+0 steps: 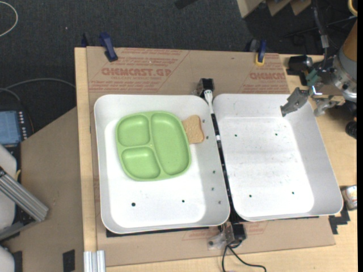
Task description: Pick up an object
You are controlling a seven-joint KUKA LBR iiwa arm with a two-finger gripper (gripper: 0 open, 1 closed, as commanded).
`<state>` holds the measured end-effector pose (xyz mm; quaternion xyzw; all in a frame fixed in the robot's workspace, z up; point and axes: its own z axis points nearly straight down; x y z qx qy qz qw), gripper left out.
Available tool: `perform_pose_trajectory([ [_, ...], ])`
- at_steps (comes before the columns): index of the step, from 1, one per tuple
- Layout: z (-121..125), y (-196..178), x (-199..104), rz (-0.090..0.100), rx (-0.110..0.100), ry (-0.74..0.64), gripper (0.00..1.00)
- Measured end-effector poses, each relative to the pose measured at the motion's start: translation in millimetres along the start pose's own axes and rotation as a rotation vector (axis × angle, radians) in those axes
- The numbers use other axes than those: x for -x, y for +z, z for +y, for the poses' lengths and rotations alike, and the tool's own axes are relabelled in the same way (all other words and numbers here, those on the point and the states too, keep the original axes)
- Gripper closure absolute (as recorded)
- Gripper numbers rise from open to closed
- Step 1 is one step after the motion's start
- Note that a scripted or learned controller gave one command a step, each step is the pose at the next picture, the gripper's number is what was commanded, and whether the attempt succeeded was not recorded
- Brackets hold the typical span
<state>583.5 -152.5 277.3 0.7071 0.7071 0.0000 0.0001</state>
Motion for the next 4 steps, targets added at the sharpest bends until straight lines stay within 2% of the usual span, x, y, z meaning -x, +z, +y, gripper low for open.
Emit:
perform_pose_trajectory([
  [1, -31.9, -164.7, -18.2, -0.004, 0.021, -0.003, 0.0],
  [2, -107.9, -265.6, 45.5, -0.007, 0.014, 0.008, 0.0],
  [3, -103.3, -269.8, 41.3, -0.005, 0.007, -0.001, 1.0],
  [4, -102.1, -142.1, 11.3, 0.005, -0.013, -0.003, 1.0],
])
